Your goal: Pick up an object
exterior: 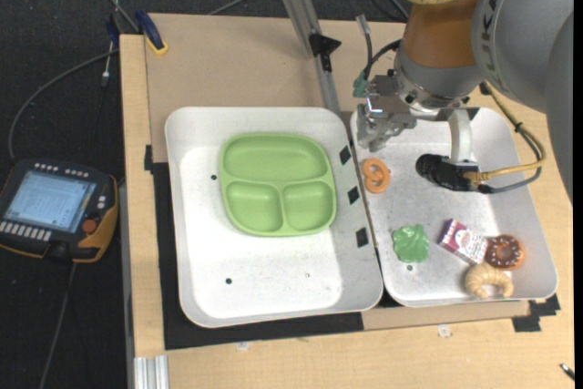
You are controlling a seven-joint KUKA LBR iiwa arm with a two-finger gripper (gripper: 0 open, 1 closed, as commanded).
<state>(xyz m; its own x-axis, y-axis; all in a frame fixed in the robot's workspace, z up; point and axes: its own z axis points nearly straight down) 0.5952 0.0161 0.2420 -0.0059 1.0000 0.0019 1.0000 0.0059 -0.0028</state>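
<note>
camera view: gripper hangs just above the orange pretzel.

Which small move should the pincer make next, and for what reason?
Probably a short descent onto the orange pretzel. The pincer hangs just above it in the right bin and holds nothing visible, and that pretzel is the nearest object.

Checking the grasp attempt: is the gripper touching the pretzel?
Cannot tell. In the camera view the gripper hangs just above the pretzel, but the slanted look-down hides any contact or gap.
</note>
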